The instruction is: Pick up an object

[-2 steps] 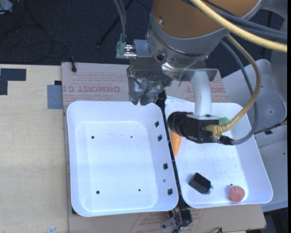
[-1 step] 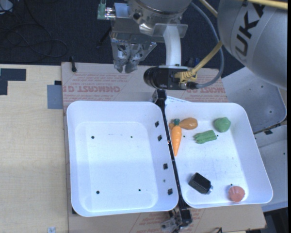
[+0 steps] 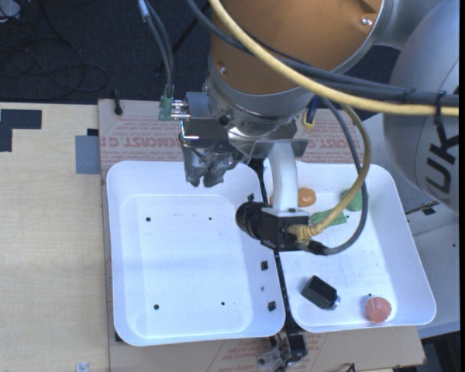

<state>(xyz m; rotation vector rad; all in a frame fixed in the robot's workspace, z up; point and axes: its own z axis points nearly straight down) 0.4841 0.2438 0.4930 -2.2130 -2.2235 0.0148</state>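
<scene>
The black block (image 3: 320, 292) lies flat on the floor of the right bin (image 3: 407, 235), and I take my bearings from it. Just to its right, toward the near corner of that bin, sits a small reddish ball (image 3: 377, 308), apart from the block and not touching it. Well beyond the block, near the far wall of the same bin, is a small orange object (image 3: 305, 198), and to the right of that a green object (image 3: 355, 201), partly hidden behind a yellow cable (image 3: 349, 194). Any of these could be the thing to pick up, and all of them rest in the bin, none lifted. The gripper (image 3: 208, 170) hangs far up and to the left of the block, across the seam between the two bins, over the far edge of the left bin (image 3: 128, 188). It looks dark and bunched from here. I cannot tell whether it is open or closed, and I see nothing caught in it. Between the gripper and the block, a white tube (image 3: 284, 178) comes down from the wrist to a black fitting (image 3: 257, 222) that sits right over the seam, with the yellow cable and a black one looping out of it. The arm (image 3: 294, 29), its broad orange band uppermost, looms above the far side of both bins. The left bin's floor, to the left of the block, shows a few small dark dots. Both bins rest on brown cardboard (image 3: 139, 142), with the pale wooden bench (image 3: 39, 246) farther left.
</scene>
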